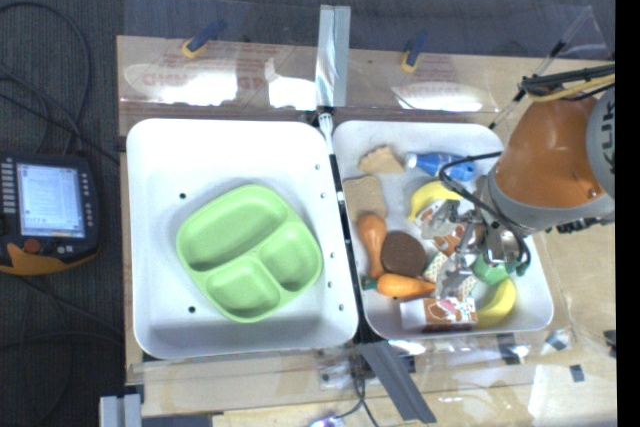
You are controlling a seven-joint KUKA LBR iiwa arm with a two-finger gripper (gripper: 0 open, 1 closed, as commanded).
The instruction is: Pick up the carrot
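Locating the target: the small orange plastic carrot (403, 286) lies on its side on the floor of the right-hand shallow white bin (350, 215), near that bin's front left, pointing roughly left to right.
Neighbours: a dark brown round disc (403, 252) sits just behind it, touching or nearly so; an orange-tan gourd-shaped toy (372, 238) stands to its rear left; a red-and-white printed box (447, 312) lies just to its right front.
Hand: the hand (462, 260) hangs low over the clutter to the carrot's right; whether its fingers are apart or together, I cannot tell.
Handling: probably light, stiff, smooth moulded plastic, so likely to slip or roll.
Grip: best across the thick middle, squarely over the long axis.
Risk: the disc and box crowd both sides.
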